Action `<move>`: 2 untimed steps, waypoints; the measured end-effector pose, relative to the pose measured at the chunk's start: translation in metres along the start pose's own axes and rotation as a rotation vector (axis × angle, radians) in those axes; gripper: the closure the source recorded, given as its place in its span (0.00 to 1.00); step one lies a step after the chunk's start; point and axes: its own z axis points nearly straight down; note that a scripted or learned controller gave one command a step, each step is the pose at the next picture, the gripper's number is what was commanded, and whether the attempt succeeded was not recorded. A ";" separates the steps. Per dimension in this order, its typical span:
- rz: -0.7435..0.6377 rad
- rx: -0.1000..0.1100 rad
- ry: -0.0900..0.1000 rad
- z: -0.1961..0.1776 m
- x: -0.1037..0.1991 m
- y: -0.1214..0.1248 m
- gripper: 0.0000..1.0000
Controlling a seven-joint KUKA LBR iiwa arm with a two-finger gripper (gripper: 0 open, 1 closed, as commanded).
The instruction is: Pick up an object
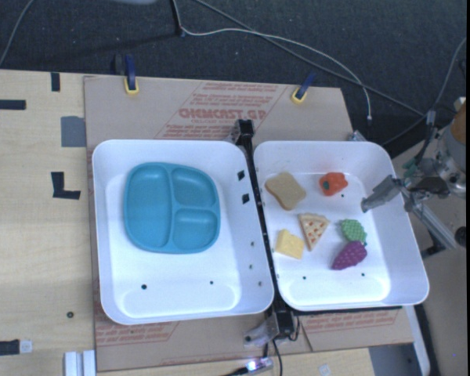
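The right bin holds several toy foods: a tan bread slice, a red-orange pepper, a pizza wedge, a yellow cheese block, a green broccoli piece and a purple grape bunch. My gripper hangs over the right bin's right rim, to the right of the pepper and above the broccoli. It is open, with nothing between its fingers.
The left bin holds a blue divided plate. A black divider runs between the two bins. Both sit on a cardboard sheet held by clamps, with cables trailing behind.
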 end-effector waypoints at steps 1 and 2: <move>-0.001 0.000 0.000 -0.010 0.001 0.000 1.00; -0.003 -0.021 -0.007 -0.248 0.001 0.035 1.00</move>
